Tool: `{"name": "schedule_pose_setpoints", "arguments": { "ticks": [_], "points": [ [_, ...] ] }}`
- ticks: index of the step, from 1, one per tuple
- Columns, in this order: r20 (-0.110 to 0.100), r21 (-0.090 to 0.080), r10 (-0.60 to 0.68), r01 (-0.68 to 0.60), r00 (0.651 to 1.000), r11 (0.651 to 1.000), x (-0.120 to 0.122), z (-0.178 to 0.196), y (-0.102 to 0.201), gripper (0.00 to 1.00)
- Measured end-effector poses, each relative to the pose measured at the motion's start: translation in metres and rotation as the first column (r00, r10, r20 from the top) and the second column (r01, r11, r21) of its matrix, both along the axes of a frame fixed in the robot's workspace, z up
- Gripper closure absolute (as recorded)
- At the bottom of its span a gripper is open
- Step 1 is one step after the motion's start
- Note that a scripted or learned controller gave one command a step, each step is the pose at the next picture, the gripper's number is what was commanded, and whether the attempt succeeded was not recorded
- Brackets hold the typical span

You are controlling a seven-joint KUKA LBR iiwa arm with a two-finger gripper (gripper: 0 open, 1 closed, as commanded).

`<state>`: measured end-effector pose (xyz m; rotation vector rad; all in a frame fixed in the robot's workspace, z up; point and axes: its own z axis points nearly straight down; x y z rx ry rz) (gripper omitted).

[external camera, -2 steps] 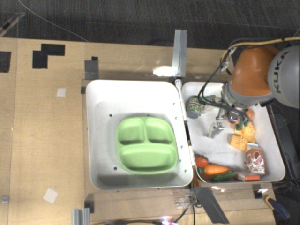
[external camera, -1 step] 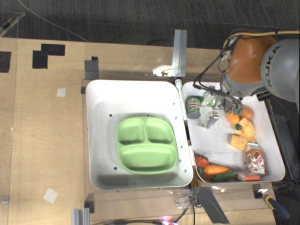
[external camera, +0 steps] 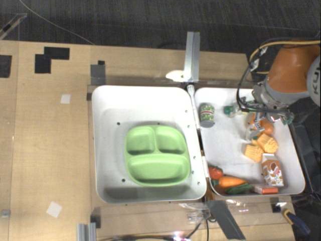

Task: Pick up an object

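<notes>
The fingers (external camera: 257, 126), whose state I cannot tell, hang over the right bin (external camera: 225, 149); the orange waffle pieces (external camera: 262, 147) lie just below them.

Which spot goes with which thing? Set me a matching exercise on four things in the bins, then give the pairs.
Things:
1. green divided tray
2. small can
3. carrot
4. juice carton

Places:
A. lying along the right bin's near wall
B. by the right bin's right wall, toward the near corner
C. in the middle of the left bin
D. in the right bin's far left corner, next to the divider

Pairs: 1-C, 2-D, 3-A, 4-B
</notes>
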<state>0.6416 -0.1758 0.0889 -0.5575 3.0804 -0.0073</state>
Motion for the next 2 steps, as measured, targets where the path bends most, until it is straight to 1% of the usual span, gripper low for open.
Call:
{"name": "schedule_pose_setpoints", "arguments": {
  "ticks": [1,2],
  "points": [
    [0.003,0.002,0.008,-0.008,1.000,1.000,-0.0814,0.0017,0.0200,0.00],
    [0.008,-0.006,0.338,-0.338,0.941,0.941,-0.0880,0.0023,0.0258,0.00]
  ]
}}
